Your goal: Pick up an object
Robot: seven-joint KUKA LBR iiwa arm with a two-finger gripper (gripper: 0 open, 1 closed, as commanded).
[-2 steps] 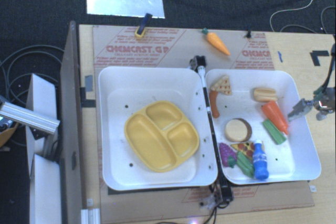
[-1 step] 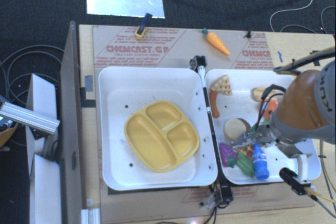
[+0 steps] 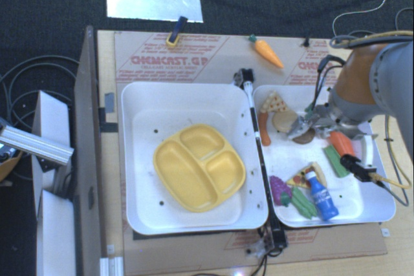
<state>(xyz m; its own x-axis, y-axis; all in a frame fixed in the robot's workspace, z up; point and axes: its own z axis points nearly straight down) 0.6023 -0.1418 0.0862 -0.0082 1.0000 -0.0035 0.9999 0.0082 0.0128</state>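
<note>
Over the right bin [image 3: 381, 207] we find the gripper [image 3: 303, 128] low among the toys, by a round tan piece [image 3: 283, 121]; open or clenched, we cannot tell. Near right: blue bottle [image 3: 321, 196], grapes [image 3: 279, 189]. Left bin [image 3: 139, 139]: yellow tray [image 3: 198, 166]. Carrot [image 3: 267, 52] on the counter [image 3: 194, 55], far side.

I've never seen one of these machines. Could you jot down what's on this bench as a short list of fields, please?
Left bin: yellow divided plate
Right bin: blue bottle, purple grapes, pizza slice, other toy food
Outside the bins: toy carrot on the board behind
Arm: reaches in from the right
Gripper: low over the right bin, beside a round tan piece
Held: nothing visibly
</note>
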